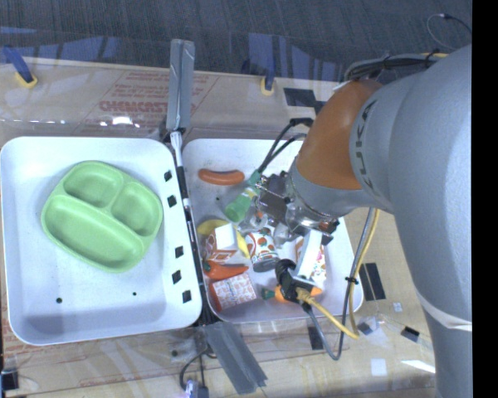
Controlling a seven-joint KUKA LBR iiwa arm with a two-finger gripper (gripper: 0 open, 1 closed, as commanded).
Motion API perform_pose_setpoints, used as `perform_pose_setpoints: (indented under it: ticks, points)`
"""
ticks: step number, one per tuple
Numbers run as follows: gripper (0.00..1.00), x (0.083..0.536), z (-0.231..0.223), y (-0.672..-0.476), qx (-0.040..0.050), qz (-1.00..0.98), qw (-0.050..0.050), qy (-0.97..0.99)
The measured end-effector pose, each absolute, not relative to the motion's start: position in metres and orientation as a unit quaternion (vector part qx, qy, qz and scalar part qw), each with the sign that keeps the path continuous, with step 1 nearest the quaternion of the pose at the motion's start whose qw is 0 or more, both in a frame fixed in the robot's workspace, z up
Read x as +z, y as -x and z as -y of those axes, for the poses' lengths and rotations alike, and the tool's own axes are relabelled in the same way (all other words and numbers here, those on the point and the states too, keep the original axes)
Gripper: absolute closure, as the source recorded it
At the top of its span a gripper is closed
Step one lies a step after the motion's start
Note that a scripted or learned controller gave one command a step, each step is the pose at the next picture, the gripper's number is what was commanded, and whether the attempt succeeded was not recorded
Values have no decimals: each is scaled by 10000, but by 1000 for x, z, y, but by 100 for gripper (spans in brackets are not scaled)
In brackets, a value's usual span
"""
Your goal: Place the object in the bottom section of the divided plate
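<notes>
- We are lowering the claw (270, 222) into the right bin (349, 284), right over the jumble of toy groceries, because the thing to be carried has to come out of this heap; whether the claw is spread or closed we cannot tell, as the wrist hides its tips, and nothing is showing as held.
- We are seeing a green bottle (241, 205) just beside the claw on its left, lying tilted, and a printed can (264, 249) just below it; either seems a likely target, though we are not able to say which.
- We are noticing a sausage (221, 175) lying apart near the bin's far wall, a red-labelled box (232, 289) and a slim carton (313, 261) crowding the near side, so a clean pick is looking awkward here.
- We are finding the arm (398, 123) reaching in from the right and covering much of that bin.
- We are keeping the green divided plate (102, 214) waiting in the left bin (25, 305), well apart from the claw, set at a slant with its long bottom section bare, since that is where the object is meant to land.
- We are judging the task as barely begun: the pick is not yet made.
</notes>
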State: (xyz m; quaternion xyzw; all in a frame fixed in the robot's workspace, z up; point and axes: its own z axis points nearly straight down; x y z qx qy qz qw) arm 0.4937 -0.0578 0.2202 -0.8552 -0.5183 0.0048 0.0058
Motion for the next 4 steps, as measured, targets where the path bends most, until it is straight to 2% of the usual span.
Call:
perform_pose_setpoints:
  ticks: [1, 2, 3, 4]
  points:
    - [100, 218, -43, -497, 46, 5782, 47, 8159]
    - [100, 273, -128, -538, 37, 5022, 16, 8647]
    - [100, 279, -130, -536, 88, 5067, 33, 8621]
    - [100, 272, -188, -558, 35, 5391, 10, 8422]
